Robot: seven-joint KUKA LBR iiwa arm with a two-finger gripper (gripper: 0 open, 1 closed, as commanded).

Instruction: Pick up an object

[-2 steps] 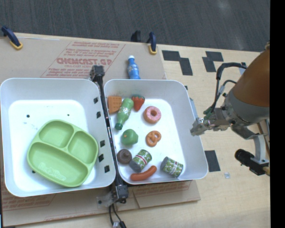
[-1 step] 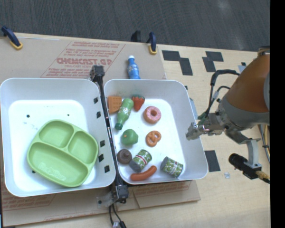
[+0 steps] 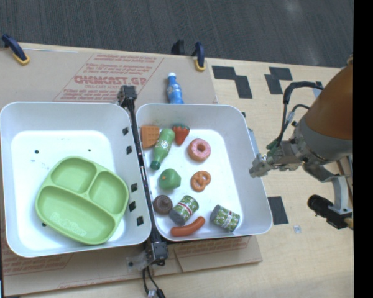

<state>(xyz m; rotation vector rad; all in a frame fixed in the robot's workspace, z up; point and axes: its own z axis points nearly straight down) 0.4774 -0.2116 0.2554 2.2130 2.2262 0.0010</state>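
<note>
Green can (image 3: pixel 225 217) left of gripper (image 3: pixel 258 166)

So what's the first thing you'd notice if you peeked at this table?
Probably the pile of toy food in the right bin: a pink donut, a green bottle, a red sausage and little cans. Next, the big green divided plate lying alone in the left bin. And the robot's gripper hovers just outside the right bin's right wall.
</note>
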